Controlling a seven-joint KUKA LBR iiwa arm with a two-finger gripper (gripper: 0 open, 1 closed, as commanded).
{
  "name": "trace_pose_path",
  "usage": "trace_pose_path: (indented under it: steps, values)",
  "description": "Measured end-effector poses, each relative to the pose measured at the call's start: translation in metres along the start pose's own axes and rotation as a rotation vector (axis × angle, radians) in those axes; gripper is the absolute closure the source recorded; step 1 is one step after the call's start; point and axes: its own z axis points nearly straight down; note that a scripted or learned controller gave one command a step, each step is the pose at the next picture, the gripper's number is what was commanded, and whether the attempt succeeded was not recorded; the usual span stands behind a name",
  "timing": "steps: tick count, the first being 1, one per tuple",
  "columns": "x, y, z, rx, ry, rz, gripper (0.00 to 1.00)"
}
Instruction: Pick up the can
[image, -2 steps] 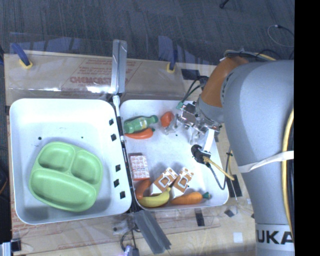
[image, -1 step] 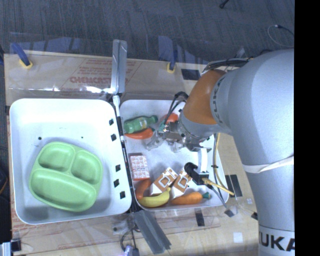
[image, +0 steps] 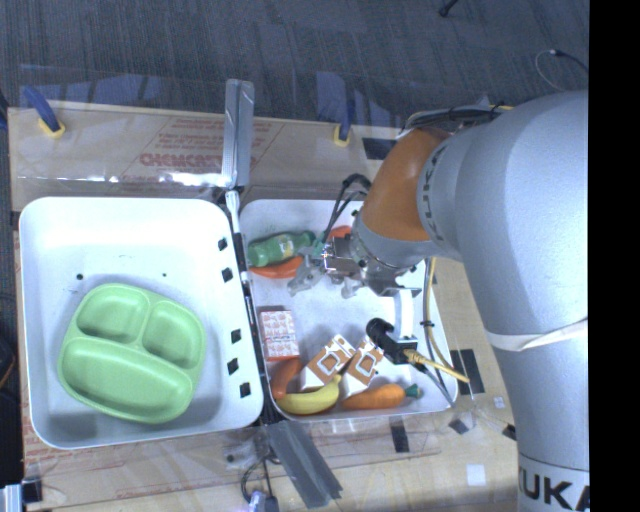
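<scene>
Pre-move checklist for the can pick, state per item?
1. Can identified: cannot tell. The red-and-white labelled item by the left wall of the right bin is the likeliest candidate.
2. Gripper above candidate: not ok. The gripper sits further up the bin, next to the green bottle.
3. Candidate grasped: not ok. It lies on the bin floor, apart from the gripper.
4. Room around candidate: not ok. The banana and small cartons lie close by.
5. Candidate unobstructed from above: ok. Nothing lies on top of it.
</scene>
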Motion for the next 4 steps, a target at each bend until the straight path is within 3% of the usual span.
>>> trace_pose_path:
  steps: [1, 2, 3, 4]
  values:
    - [0.0, 0.0, -0.01, 0.001, 0.0, -0.003, 1.0]
    - [0.0, 0.0, -0.01, 0.001, 0.0, -0.003, 0.0]
    - [-0.066, 0.045, 0.02, -0.001, 0.0, -0.086, 0.0]
    - [-0.079, 0.082, 0.019, -0.002, 0.0, 0.274, 0.0]
